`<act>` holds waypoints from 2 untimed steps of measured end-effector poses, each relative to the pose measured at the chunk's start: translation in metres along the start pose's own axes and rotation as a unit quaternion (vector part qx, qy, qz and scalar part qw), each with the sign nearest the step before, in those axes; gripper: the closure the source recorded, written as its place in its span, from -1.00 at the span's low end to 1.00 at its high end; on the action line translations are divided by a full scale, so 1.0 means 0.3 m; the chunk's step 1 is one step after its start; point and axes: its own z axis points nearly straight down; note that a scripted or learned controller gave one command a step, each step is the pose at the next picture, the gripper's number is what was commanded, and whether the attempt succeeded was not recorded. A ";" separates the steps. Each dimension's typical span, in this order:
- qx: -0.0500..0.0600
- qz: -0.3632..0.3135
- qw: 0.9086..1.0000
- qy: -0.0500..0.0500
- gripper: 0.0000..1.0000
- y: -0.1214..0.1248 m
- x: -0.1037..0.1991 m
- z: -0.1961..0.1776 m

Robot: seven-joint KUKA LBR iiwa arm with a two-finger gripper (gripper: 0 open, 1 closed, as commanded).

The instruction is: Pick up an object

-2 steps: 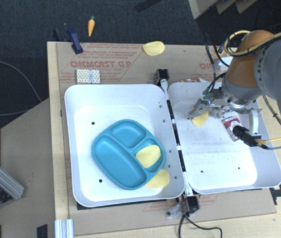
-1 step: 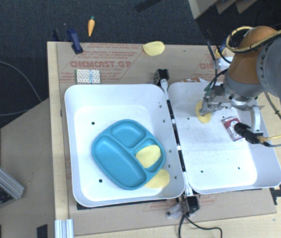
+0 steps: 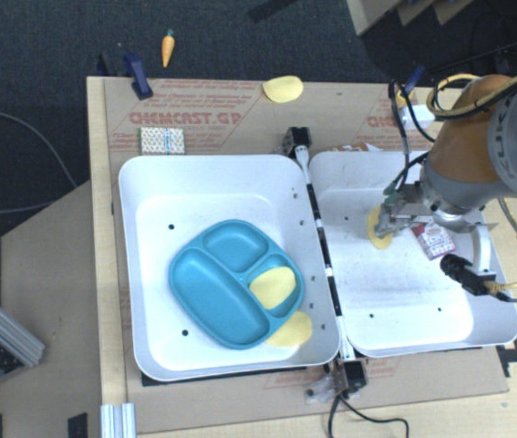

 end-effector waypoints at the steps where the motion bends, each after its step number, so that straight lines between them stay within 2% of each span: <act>1: 0.000 0.000 1.000 0.000 -1.00 -0.001 0.000 0.001; 2: -0.001 0.000 1.000 0.000 1.00 0.001 0.001 -0.032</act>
